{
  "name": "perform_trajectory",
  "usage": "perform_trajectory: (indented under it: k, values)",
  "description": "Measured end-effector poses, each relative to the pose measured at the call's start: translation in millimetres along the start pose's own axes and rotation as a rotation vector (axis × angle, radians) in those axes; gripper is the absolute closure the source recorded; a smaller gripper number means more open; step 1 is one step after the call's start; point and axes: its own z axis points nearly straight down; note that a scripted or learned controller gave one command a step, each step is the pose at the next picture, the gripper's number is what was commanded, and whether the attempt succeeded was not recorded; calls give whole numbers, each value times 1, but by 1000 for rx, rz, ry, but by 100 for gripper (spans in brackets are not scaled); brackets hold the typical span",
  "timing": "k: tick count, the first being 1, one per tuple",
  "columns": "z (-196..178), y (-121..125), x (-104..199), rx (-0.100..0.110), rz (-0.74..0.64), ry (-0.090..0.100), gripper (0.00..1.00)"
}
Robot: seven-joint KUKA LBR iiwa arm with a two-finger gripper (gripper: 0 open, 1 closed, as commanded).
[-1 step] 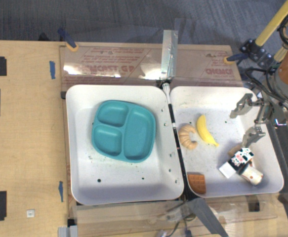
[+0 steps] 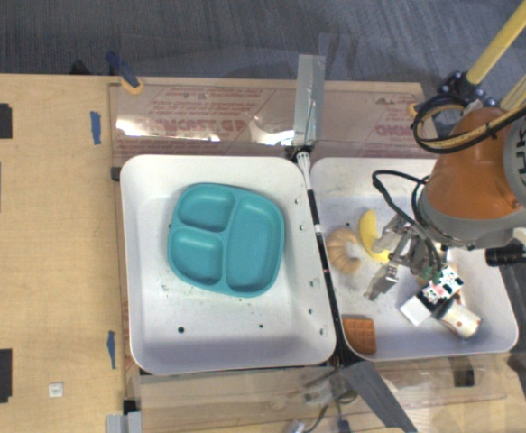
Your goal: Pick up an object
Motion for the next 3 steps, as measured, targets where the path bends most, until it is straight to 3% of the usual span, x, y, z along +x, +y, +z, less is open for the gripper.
perform_trajectory:
  k: [1, 2, 3]
  values:
    - [30, -37, 40, -2, -222, -21, 0]
    - [17, -35, 37, -2, -223, -34, 100]
    - [-67, 41, 58, -5, 49, -14, 100]
